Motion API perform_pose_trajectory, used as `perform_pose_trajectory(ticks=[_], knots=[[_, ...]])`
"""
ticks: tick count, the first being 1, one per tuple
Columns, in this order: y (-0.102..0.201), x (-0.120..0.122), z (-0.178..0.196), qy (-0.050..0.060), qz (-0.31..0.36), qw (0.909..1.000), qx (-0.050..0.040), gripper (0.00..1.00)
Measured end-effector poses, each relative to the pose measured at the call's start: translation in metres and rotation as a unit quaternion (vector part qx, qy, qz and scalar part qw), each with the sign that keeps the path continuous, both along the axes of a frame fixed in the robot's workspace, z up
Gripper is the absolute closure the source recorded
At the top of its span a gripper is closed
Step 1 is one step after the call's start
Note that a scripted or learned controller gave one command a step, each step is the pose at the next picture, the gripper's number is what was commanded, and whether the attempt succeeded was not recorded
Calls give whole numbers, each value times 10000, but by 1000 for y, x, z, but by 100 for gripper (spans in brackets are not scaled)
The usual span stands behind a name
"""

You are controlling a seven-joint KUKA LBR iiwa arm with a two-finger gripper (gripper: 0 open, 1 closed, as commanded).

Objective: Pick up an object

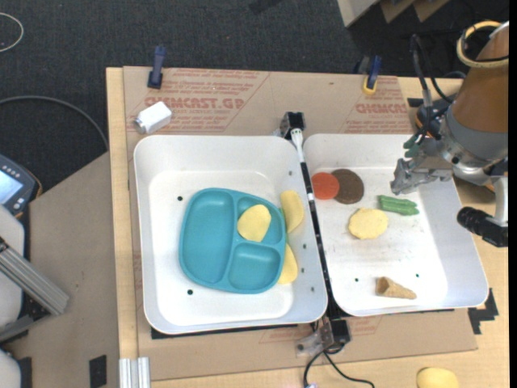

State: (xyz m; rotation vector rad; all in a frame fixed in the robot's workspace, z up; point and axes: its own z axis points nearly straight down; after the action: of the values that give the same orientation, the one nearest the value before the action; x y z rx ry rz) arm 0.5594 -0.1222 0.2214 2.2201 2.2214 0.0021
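The grey two-finger gripper [406, 178] hangs just above the flat green bean-shaped piece [398, 205] near the right white bin's [452, 297] far edge.

A single fixed camera looks down from above at a slant, set far enough back to take in the whole bench [242, 87]. Both white bins sit side by side near the middle of the view: the left bin [153, 241] and the right bin [452, 289]. Dark floor [81, 23] fills the top and left. The robot arm [485, 95] enters at the right edge, partly cut off, so its upper part may be out of frame.
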Motion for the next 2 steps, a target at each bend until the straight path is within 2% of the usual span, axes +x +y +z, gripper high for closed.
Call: perform_pose_trajectory(ticks=[1, 2], knots=[[31, -20, 186, -103, 19, 9999, -13, 100], [49, -42, 324, -96, 15, 10000, -10, 100]])
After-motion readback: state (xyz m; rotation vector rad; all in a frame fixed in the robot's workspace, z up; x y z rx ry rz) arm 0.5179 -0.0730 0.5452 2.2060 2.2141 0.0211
